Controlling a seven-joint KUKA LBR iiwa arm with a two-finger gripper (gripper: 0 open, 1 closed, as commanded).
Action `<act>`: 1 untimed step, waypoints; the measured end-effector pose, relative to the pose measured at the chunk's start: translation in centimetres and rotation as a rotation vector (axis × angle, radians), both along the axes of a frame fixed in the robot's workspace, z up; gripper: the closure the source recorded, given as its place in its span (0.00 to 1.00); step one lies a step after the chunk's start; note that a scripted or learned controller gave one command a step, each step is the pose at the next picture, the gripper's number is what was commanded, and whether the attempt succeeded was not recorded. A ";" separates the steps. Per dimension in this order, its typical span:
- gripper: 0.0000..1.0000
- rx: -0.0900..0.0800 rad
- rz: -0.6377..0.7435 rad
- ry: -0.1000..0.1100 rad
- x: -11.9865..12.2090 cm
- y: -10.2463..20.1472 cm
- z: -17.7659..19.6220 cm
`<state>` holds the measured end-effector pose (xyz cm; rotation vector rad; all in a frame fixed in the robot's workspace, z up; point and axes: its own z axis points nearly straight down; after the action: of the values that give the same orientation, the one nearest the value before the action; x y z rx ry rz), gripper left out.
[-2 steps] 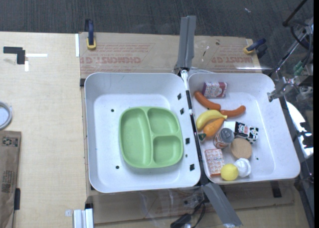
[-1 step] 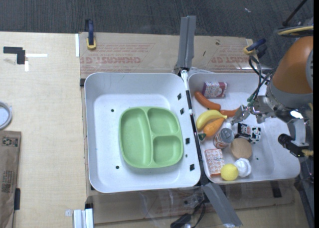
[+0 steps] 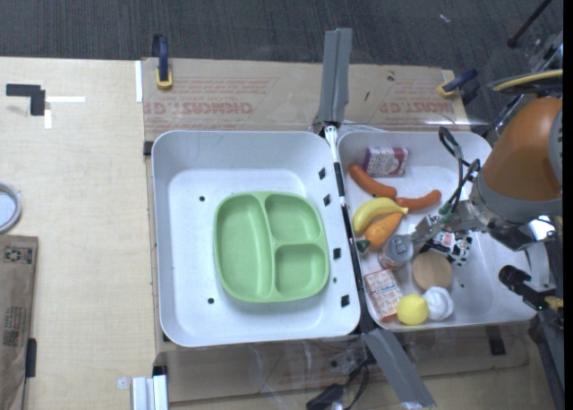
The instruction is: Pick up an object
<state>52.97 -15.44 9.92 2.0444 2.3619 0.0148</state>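
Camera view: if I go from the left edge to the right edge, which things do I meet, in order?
Tape roll → left bin → green divided plate → banana → gripper → orange band on the arm.

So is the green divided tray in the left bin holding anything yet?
Empty. The green tray lies flat in the left bin; all three compartments show bare green.

arm cut off at the right edge, gripper fingertips lost among clutter, brown paper bag cropped at left, small box print illegible
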 end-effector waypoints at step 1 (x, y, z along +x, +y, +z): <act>1.00 0.002 -0.002 0.006 -0.1 0.0 0.7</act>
<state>52.85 -15.43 10.63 2.0513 2.3640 0.0112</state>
